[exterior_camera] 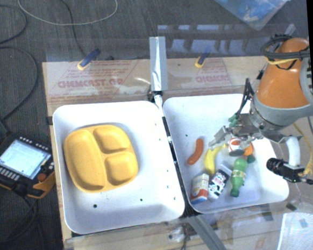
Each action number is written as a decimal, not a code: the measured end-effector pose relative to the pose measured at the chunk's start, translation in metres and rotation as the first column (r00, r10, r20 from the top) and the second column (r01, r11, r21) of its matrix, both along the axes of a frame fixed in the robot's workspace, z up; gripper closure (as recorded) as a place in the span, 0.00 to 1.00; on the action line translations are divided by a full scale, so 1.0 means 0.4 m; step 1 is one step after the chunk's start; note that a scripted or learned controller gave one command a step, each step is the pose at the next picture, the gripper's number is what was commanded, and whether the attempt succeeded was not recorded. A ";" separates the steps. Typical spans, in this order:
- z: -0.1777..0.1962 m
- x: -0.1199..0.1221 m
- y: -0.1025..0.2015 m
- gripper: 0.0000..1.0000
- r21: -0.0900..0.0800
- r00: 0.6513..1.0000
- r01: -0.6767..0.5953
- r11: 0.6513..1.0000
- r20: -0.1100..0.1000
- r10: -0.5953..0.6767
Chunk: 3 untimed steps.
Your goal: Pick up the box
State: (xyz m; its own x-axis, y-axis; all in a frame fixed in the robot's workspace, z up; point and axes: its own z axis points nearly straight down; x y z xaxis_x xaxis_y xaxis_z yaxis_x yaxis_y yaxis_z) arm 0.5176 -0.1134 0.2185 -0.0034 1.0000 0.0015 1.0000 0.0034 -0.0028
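A small black-and-white box (219,182) lies near the front of the right bin (269,191), between a red-and-white-and-blue carton (200,188) on its left and a green bottle (237,176) on its right. My gripper (231,137) hangs over the middle of the right bin, above and behind the box, close to a red-and-white item (234,144) and the upper end of a yellow banana (211,158). It is apart from the box.
An orange-red sausage (196,151) lies left of the banana. A small orange piece (248,151) sits by the bottle's top. The left bin (77,219) holds a yellow sectioned tray (100,156). The arm's orange band (285,82) looms over the right bin's far right corner.
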 end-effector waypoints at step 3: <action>-0.022 -0.035 0.196 1.00 -0.003 0.964 0.264 0.964 -0.003 -0.264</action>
State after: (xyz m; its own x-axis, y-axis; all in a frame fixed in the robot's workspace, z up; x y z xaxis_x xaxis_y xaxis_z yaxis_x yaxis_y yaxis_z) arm 0.5035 -0.0350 0.2095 0.2610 0.9653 -0.0019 0.9653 -0.2610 -0.0054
